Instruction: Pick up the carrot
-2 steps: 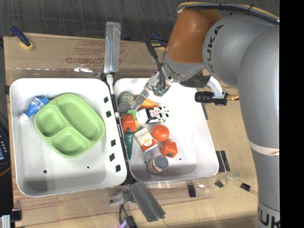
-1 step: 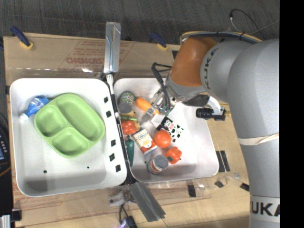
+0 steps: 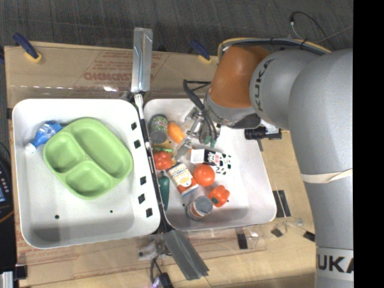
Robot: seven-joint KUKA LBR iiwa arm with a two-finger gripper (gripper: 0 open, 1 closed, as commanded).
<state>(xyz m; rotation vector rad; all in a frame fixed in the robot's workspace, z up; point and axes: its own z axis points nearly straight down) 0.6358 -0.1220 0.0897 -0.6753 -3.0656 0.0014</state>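
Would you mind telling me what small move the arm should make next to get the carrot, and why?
Probably a short shift toward the left bin, then down. The gripper hovers in the right bin just beside the carrot, which lies against the can, so it seems not yet centred over it.

A robotics lab: KUKA arm (image 3: 312, 119), clamped cardboard (image 3: 90, 71), toy-filled bins (image 3: 258, 191)

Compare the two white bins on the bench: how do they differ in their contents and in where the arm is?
The left bin holds a green divided plate and a blue item, while the right bin holds many small things, among them the carrot, a tomato and a can. The gripper is over the right bin, not the left bin. Both are shallow and white.
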